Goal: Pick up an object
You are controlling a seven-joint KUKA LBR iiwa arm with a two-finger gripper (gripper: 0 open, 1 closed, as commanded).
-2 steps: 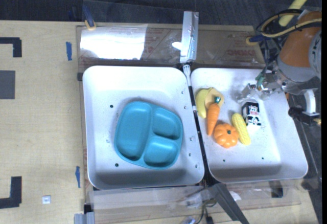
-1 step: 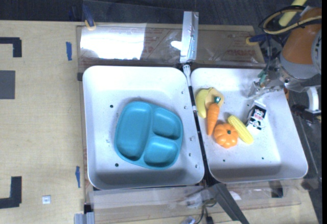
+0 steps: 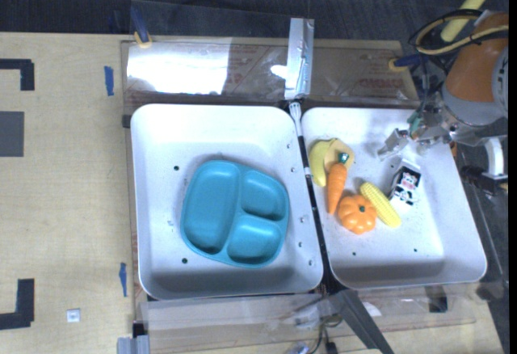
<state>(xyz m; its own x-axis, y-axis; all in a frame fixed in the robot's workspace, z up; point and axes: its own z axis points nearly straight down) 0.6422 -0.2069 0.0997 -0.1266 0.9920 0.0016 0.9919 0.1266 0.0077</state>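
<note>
We've got the claw (image 3: 401,138) over the right bin's (image 3: 452,263) upper right, nothing in it; can't tell its state at this res. Toy veg cluster w/ carrot (image 3: 335,185), pumpkin (image 3: 356,213), corn (image 3: 380,204) sits mid-bin, prob easiest target; blue tray (image 3: 234,212) in left bin.

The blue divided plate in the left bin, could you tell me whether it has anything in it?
Empty. All three compartments of the blue divided plate show bare blue; the toy food lies in the right bin.
</note>
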